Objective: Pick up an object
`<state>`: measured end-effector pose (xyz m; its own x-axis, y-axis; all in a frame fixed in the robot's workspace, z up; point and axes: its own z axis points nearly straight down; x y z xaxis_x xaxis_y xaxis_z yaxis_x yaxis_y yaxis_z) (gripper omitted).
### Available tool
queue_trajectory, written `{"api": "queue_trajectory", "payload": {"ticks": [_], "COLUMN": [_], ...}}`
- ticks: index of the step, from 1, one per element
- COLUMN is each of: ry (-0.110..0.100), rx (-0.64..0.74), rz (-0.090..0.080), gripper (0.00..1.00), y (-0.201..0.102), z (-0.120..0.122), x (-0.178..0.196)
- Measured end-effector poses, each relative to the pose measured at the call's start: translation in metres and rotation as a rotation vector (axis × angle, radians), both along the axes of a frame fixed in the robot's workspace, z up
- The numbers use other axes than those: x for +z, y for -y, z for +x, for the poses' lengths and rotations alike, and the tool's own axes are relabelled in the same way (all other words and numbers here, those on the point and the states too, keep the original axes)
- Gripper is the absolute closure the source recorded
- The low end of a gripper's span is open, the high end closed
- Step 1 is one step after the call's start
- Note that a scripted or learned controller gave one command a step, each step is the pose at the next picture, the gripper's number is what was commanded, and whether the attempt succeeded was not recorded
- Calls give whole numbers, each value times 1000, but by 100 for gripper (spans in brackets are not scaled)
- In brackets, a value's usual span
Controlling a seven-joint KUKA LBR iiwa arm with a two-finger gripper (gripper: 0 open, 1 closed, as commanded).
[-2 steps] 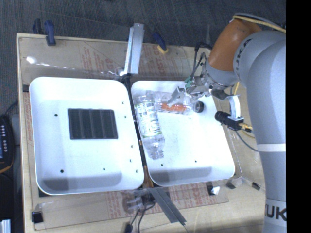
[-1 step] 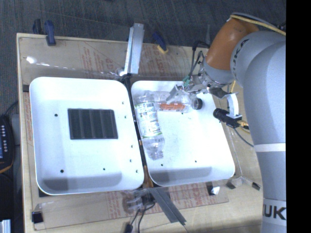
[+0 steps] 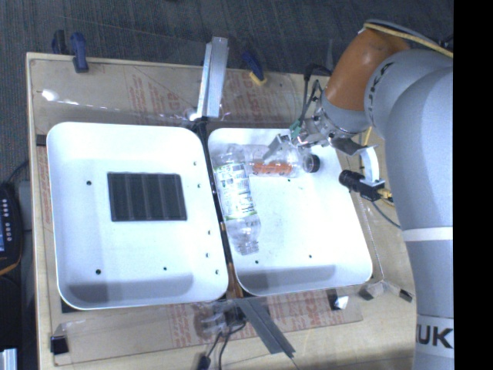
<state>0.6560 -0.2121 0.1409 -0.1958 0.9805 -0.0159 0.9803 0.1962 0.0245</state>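
Camera view shows two white bins. One dark ridged mat (image 3: 146, 196) lies in the left bin (image 3: 77, 276). One clear plastic bottle (image 3: 236, 197) lies in the right bin (image 3: 339, 245). One gripper (image 3: 286, 154) hangs over one orange thing (image 3: 273, 169).

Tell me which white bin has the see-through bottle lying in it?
The right bin. The clear bottle lies along its left side, while the left bin holds a dark ribbed rectangle.
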Motion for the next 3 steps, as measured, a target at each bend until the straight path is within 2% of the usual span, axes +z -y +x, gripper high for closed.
{"api": "queue_trajectory", "payload": {"ticks": [1, 2, 3], "ry": [10, 9, 7], "rx": [91, 200, 227], "rz": [-6, -9, -11], "gripper": [0, 0, 0], "y": [1, 3, 3], "z": [6, 7, 6], "x": [-1, -3, -4]}}
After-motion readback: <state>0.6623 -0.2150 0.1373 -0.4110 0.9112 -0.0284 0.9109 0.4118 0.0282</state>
